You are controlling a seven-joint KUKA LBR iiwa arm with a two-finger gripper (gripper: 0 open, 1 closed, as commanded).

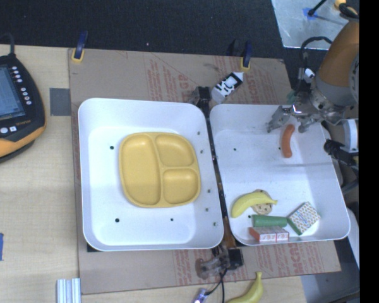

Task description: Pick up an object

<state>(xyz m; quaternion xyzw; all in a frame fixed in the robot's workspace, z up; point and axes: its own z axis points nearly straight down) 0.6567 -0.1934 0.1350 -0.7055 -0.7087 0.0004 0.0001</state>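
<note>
The sausage (287, 141), an orange-red toy, hangs or stands in the right bin (316, 182) toward its 12 o'clock side, with its long axis running from 12 to 6 o'clock, so it points almost straight up and down in the camera view. Its upper end meets the gripper (292, 120), whose fingers spread to 9 and 3 o'clock around it; whether they truly press on the sausage cannot be told, because this part is small and dark. So the task seems to be in the middle: the arm (338, 62) is at the object, but a secure lift out of the bin is not yet shown. At 6 o'clock of this bin lie a toy banana (252, 202), a green block (269, 221), a red box (268, 235) and a chequered cube (304, 218), all well apart from the sausage. In the left bin (101, 169), at 9 o'clock, rests a yellow divided plate (158, 168). Another banana (249, 290) lies on the bench outside, near 6 o'clock.
</note>
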